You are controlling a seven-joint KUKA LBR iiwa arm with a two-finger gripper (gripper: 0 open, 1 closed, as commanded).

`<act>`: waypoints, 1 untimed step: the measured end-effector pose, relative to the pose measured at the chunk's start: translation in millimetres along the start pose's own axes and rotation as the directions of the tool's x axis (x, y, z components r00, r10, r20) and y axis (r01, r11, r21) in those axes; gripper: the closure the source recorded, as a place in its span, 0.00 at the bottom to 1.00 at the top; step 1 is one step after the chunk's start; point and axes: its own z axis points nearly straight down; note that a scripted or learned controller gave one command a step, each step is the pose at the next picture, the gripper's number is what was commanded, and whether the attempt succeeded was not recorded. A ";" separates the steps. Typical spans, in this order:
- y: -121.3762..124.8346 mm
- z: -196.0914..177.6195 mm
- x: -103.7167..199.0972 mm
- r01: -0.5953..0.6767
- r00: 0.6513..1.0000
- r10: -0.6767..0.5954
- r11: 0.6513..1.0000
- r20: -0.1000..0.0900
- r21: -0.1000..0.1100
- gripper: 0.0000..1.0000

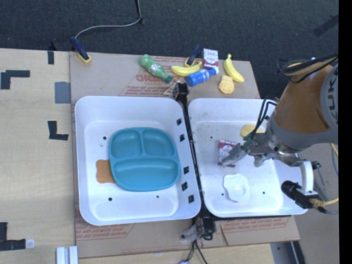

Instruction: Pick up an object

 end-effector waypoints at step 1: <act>87.2 98.1 0.2 0.001 1.000 -0.001 1.000 0.001 -0.008 0.00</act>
